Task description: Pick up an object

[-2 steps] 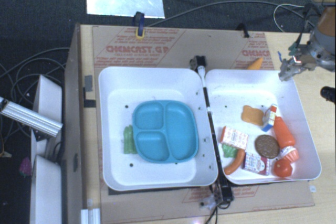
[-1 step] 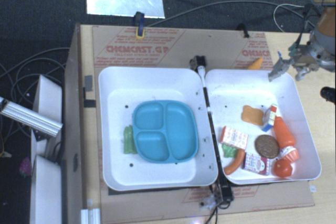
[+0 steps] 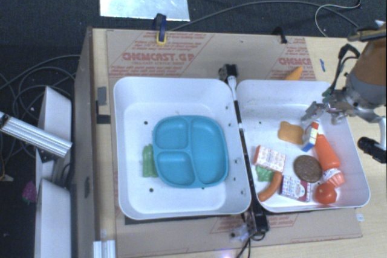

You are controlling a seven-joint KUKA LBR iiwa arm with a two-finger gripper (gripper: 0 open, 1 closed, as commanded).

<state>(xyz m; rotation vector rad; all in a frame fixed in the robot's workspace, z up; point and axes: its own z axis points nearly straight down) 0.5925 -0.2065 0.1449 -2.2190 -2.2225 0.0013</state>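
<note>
A small blue-and-white carton (image 3: 310, 136) is being stood on end in the right bin (image 3: 266, 93), just beside an orange bottle (image 3: 327, 153); it is judged light, stiff and best gripped across its flat sides. The end effector (image 3: 326, 110) is being held just above it, fingers spread and nothing between them.

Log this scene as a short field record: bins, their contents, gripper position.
left bin: blue divided plate; green piece beside the plate's left edge
right bin: orange bottle, brown disc, red-and-white packet, orange sausage-shaped piece, tan piece
bench behind right bin: small orange item
gripper: above right bin's right side, near the bottle's top
held: nothing seen between fingers
</note>
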